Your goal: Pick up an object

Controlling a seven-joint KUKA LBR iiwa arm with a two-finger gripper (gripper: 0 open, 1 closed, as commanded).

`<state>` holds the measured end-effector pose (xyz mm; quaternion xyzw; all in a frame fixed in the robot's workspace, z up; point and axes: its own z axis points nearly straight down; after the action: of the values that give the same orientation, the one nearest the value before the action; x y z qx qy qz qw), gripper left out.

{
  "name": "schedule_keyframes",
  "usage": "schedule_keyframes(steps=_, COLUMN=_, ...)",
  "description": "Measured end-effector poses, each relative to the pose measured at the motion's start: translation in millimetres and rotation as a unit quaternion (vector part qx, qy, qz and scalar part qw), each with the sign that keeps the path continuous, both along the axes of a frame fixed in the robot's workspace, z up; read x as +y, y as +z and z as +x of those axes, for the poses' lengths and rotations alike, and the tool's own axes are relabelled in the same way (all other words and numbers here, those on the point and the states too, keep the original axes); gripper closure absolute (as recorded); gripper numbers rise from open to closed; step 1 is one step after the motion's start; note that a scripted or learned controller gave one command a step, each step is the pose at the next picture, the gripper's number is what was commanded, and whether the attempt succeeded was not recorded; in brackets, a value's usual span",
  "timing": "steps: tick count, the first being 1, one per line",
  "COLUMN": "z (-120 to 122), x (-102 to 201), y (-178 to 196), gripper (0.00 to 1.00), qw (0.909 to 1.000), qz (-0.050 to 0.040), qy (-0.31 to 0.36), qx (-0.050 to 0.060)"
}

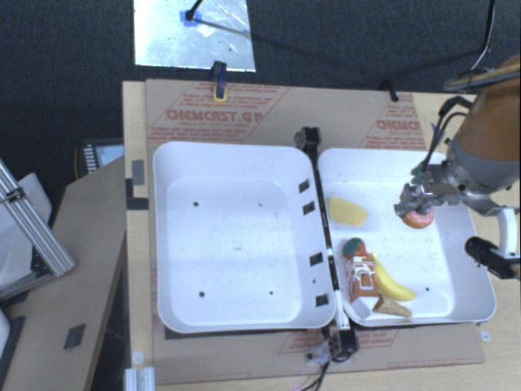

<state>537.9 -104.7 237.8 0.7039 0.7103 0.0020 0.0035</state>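
The right bin (464,300) holds several items. A yellow oval piece (347,212) lies near its left wall. A banana (391,284) rests at the front beside an orange-and-white carton (361,282) with a green and red piece (353,248) at its top end. A tan piece (394,307) lies by the front rim. An orange-pink round object (419,218) sits right of centre. My gripper (415,200) hangs directly over that round object, its tips at the object's upper edge; whether it grips it is unclear.
The left bin (175,165) lies beside the right one, with black clips (316,259) along the shared wall. The arm (488,129) enters from the right. A cardboard sheet (269,112) underlies both bins.
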Motion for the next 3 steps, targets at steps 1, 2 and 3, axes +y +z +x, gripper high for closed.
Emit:
schedule_keyframes(steps=1, z=-21, x=84, y=11, gripper=1.0, qw=1.0, qz=0.0026, qy=0.002, qx=0.003)
schedule_keyframes(steps=2, z=-47, x=114, y=-9, gripper=1.0, qw=1.0, qz=0.0019, qy=-0.001, qx=0.005)
schedule_keyframes(steps=3, z=-52, x=62, y=-44, gripper=1.0, qw=1.0, qz=0.0007, qy=-0.006, qx=0.005)
